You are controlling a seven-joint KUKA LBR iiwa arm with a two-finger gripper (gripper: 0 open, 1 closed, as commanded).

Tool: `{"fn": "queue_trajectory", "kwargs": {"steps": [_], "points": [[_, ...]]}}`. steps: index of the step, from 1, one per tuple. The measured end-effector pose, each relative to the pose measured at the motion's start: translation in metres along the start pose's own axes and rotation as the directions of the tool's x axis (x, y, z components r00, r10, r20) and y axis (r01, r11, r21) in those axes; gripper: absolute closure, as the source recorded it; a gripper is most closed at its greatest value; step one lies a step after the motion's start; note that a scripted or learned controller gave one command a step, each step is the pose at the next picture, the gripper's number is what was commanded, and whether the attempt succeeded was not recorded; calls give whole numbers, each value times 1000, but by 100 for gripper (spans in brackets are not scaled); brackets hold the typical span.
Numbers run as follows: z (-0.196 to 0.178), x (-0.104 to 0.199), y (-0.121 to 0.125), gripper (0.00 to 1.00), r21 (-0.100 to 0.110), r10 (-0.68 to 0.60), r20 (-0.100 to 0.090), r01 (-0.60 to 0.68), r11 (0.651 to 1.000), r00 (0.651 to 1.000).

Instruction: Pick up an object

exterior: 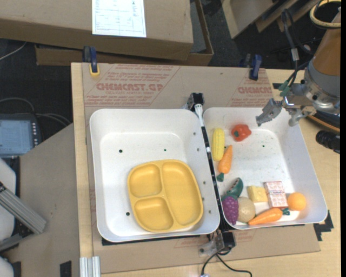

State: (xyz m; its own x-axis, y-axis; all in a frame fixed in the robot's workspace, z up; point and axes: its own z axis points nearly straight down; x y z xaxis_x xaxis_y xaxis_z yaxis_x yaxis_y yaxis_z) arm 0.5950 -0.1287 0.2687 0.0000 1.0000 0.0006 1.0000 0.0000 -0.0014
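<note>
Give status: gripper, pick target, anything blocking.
Two-finger gripper open, holding nothing, above right white bin's far edge. Nearest item: small red toy pepper, untouched. Path to it unobstructed.

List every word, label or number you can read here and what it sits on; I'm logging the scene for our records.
"CHEMCAST GP": red print on the brown sheet under the bins, left of centre; smaller red lines around it are too blurred to read.
The same red print repeats on that sheet at right, too blurred to read for certain.
White paper sheet on the cardboard box: print too small to read.
Small pink-and-white box in the right bin: markings unreadable.
</note>
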Motion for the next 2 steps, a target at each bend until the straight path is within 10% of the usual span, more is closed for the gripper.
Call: {"fn": "queue_trajectory", "kwargs": {"steps": [1, 2], "points": [[86, 20, 73, 0, 0, -4, 0, 4, 1000, 1000], [191, 29, 45, 0, 10, 0, -2, 0, 1000, 1000]]}}
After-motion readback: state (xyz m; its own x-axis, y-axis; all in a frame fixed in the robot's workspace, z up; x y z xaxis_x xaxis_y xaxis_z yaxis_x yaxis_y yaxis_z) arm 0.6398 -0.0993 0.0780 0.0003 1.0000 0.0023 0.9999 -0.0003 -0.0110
